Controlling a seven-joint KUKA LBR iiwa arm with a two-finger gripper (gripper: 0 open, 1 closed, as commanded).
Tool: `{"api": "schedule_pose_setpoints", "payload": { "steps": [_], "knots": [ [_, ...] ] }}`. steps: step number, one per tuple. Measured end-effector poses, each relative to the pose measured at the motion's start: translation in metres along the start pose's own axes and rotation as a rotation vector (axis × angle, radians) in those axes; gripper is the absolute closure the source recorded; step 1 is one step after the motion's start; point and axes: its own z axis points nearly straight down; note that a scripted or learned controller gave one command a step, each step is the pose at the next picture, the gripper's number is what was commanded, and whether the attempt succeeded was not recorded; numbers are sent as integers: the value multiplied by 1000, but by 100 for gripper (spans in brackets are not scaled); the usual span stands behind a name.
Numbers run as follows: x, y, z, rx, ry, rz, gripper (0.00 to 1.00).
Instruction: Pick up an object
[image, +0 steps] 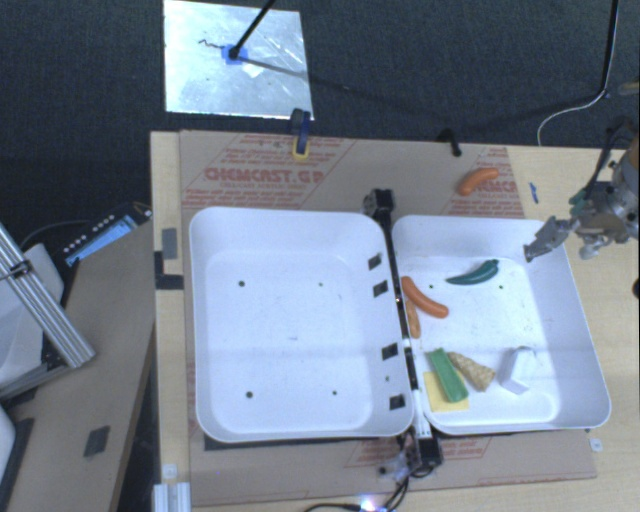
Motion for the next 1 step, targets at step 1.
{"api": "schedule_pose_setpoints", "payload": {
  "steps": [1],
  "knots": [
    [48, 19, 171, 6, 4, -4, 0]
  ]
}}
